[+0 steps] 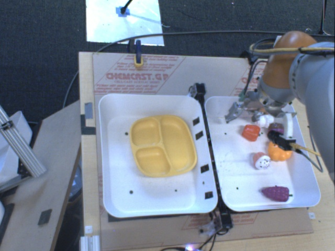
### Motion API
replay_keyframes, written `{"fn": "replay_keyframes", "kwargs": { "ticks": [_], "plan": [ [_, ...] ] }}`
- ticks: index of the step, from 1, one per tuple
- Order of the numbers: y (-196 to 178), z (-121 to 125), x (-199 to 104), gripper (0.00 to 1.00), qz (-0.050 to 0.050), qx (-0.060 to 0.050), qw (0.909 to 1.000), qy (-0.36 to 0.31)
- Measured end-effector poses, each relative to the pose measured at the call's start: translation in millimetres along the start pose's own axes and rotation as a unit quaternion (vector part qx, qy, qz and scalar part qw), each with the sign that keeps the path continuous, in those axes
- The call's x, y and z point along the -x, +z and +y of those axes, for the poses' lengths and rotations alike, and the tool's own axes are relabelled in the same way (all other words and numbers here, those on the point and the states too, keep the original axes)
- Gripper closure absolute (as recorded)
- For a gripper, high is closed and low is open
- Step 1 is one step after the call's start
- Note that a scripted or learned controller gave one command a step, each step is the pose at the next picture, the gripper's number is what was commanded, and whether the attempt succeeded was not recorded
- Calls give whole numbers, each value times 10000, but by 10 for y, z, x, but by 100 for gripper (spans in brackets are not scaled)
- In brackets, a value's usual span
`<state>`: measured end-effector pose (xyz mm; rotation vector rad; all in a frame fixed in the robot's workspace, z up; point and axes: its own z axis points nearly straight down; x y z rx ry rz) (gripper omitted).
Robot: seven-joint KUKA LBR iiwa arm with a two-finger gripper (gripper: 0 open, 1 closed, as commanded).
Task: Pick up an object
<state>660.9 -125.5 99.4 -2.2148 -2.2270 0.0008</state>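
Note:
The right bin (pixel 230 192) holds several small toys. A red-orange pepper-like piece (pixel 250 132) lies near its middle, with a white piece (pixel 264 120) just behind it. Further right sits an orange fruit (pixel 279 152). A white and red speckled piece (pixel 261 161) lies in front of these, and a purple piece (pixel 276 193) rests near the front edge. My gripper (pixel 233 111) hangs over the back left part of this bin, left of the pepper and apart from it. Nothing shows between its tips.
The left bin (pixel 118 192) holds a yellow divided plate (pixel 162 145). A black hinge strip (pixel 205 140) runs between the bins. The grey arm (pixel 309 72) with its orange band crosses the right bin's back right corner. A black part with a yellow cable (pixel 285 141) overlaps the orange fruit.

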Motion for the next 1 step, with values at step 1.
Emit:
{"fn": "replay_keyframes", "kwargs": {
  "ticks": [1],
  "plan": [
    [-146,19,9,100,-8,35,10000,-7]
  ]
}}
